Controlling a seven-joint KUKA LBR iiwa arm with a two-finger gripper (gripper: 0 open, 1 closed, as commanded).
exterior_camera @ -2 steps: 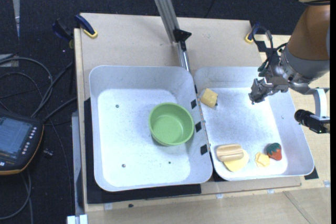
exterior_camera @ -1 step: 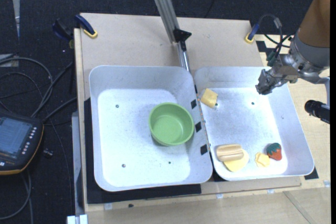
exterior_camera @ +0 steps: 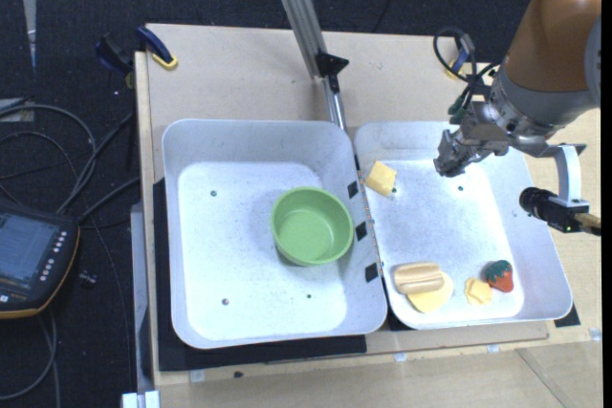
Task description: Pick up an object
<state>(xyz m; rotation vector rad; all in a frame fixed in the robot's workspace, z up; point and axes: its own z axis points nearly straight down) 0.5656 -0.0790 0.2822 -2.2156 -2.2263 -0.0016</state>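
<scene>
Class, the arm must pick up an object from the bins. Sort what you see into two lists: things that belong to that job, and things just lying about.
Belongs to the job:
gripper
green bowl
yellow block
hot dog
yellow plate
small yellow piece
strawberry
two white bins

Lying about:
handheld pendant
clamps
metal pole
cables

**Around the bench**

Off to the far left, a handheld control pendant (exterior_camera: 27,263) lies on the dark carpet, grey cables (exterior_camera: 91,196) curling beside it. Up top, a slanted metal pole (exterior_camera: 298,0) runs down toward the wooden benchtop (exterior_camera: 249,72). A blue-and-yellow clamp (exterior_camera: 153,48) grips the bench's back-left corner, and another clamp (exterior_camera: 457,53) sits back right.
</scene>
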